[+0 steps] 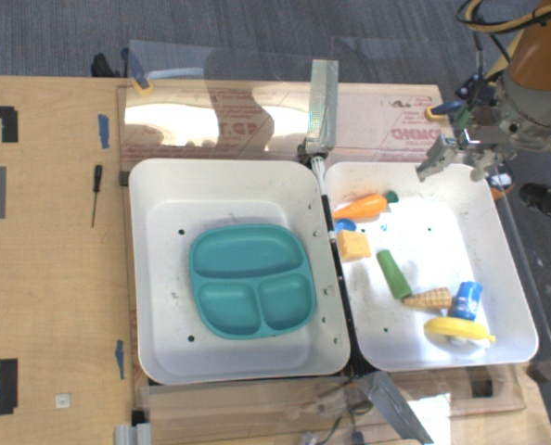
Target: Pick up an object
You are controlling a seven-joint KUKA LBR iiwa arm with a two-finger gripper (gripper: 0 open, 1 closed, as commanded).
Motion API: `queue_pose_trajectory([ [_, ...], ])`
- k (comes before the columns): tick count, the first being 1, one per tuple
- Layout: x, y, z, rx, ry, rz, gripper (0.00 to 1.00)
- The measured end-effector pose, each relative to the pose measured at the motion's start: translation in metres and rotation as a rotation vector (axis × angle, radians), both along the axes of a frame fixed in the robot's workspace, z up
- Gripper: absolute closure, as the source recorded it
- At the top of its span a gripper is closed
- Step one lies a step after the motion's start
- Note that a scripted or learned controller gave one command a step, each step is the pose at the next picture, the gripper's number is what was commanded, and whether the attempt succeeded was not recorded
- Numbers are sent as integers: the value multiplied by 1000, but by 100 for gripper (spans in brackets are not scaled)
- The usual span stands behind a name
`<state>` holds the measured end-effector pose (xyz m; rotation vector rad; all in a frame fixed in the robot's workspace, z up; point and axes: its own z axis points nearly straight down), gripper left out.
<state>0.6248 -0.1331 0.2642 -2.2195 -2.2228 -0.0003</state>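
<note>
Gripper (461,160) hovers above right bin (512,276) on wooden bench (44,276)

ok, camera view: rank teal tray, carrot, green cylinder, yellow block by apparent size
1. teal tray, by far the largest
2. carrot and green cylinder: similar length, too close to rank
3. yellow block, the smallest

My arm (535,58) wears a broad orange band above a grey wrist, black and yellow cables loop over it near the top, and my gripper (461,160) is pale metal with small blue and orange fittings at its side.
</note>
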Motion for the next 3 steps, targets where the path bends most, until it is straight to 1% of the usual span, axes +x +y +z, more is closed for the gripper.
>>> queue_pose_trajectory([
  [1,-128,-16,-138,2,11,61,0],
  [2,-67,42,-118,-1,-4,277,0],
  [3,-73,27,-176,-1,-7,217,0],
])
